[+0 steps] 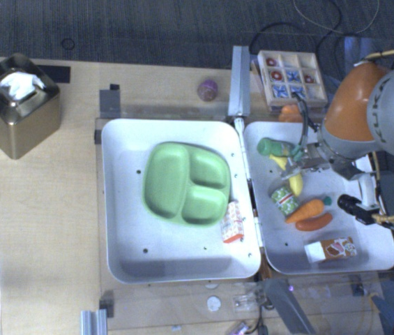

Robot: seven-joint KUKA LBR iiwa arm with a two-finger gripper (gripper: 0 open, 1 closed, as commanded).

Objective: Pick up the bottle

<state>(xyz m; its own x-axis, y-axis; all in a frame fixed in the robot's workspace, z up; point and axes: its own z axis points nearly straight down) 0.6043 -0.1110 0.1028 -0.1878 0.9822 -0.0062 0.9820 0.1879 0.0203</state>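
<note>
Wooden bench (57, 208) with two white bins side by side. Left bin (123, 253) has a green divided plate (186, 181) plus a small carton (233, 223) by its right wall. Right bin (374, 253) holds the green bottle (275, 147) near the far-left corner, lying on its side. Gripper (301, 160) sits just right of it, right beside a banana (291, 176); honestly can't tell whether the jaws are apart or together. Carrot (306, 210) lies nearer the front.
</note>
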